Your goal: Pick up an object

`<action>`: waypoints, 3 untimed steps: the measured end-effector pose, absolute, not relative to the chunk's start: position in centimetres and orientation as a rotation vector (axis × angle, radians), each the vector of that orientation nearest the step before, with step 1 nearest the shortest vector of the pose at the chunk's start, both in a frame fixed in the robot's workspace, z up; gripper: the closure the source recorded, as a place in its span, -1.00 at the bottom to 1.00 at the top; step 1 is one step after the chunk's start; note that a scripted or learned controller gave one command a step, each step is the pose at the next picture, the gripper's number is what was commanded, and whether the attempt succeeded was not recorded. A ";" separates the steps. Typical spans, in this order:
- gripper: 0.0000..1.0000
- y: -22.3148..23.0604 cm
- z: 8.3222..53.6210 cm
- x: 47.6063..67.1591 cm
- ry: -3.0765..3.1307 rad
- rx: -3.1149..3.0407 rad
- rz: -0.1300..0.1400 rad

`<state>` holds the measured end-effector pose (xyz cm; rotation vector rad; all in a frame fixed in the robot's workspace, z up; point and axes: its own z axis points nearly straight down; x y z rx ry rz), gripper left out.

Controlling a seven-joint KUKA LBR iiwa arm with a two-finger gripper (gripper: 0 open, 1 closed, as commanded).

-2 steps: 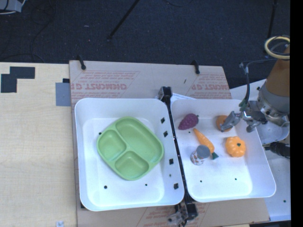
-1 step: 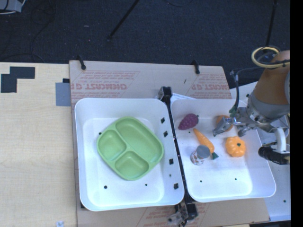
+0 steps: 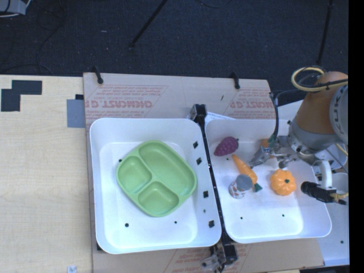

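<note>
Pumpkin point(image 3: 282, 182) sits just below the claw point(image 3: 272, 154), whose grip state I cannot tell.

Green plate point(image 3: 156, 178), orange pumpkin point(image 3: 282, 182)

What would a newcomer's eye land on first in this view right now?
Probably the green divided plate, alone in the left bin. Next, the bright cluster in the right bin: a purple bunch of grapes, a carrot beside a small grey-topped thing, and an orange pumpkin. The arm's hand sits at that bin's far side, near the carrot.
</note>
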<state>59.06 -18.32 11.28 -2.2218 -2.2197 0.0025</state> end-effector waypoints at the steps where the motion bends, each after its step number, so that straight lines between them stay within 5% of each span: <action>1: 1.00 -18.4 12.5 59.0 -2.217 -2.224 0.002; 3: 1.00 -18.4 23.6 58.6 -2.225 -2.222 -0.002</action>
